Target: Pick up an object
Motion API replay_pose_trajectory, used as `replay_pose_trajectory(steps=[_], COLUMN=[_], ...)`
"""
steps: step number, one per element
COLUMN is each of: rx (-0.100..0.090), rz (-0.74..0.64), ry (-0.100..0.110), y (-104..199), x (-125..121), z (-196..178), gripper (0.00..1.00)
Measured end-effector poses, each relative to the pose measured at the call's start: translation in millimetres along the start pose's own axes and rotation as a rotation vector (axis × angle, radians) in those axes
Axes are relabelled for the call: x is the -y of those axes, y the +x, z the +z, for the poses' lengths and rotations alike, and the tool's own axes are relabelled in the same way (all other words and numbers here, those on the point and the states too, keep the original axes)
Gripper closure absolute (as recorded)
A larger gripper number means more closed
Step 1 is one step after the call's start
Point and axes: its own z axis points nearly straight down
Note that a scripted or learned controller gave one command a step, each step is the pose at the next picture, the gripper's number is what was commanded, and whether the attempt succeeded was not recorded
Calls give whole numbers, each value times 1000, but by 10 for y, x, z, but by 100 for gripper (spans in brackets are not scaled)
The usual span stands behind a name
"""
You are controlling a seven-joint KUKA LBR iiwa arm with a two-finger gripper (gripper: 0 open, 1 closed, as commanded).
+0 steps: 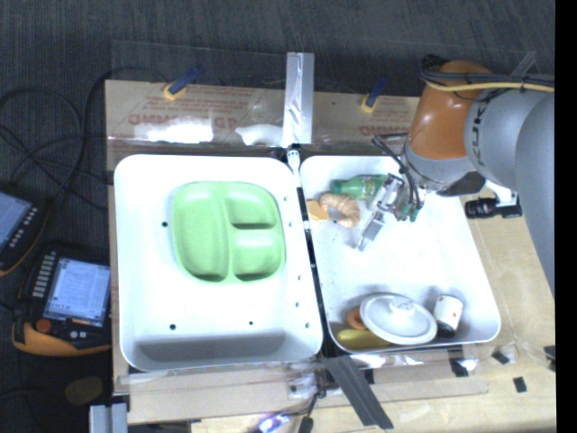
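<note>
Two white bins on a tabletop. The left bin (135,242) holds one green divided tray (228,230). In the right bin (469,260), the hand (383,215) hangs at about 12 o'clock; whether it is open or closed cannot be made out. Just at its 10 o'clock lie one green bottle (356,186) and one tan pastry-like object (332,207). At 6 o'clock: one white lid (399,319) partly hiding a yellow object (353,337), and one small cup (448,310).
</note>
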Motion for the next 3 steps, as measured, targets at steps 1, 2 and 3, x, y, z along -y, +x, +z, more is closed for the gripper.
replay_pose_trajectory(steps=[1,2,3], rx=[46,75,89], rz=[-188,-253,79], ry=[-36,-43,-72], y=[312,219,201], x=[-350,-390,-357], z=[-973,-361,-251], gripper=[0,0,0])
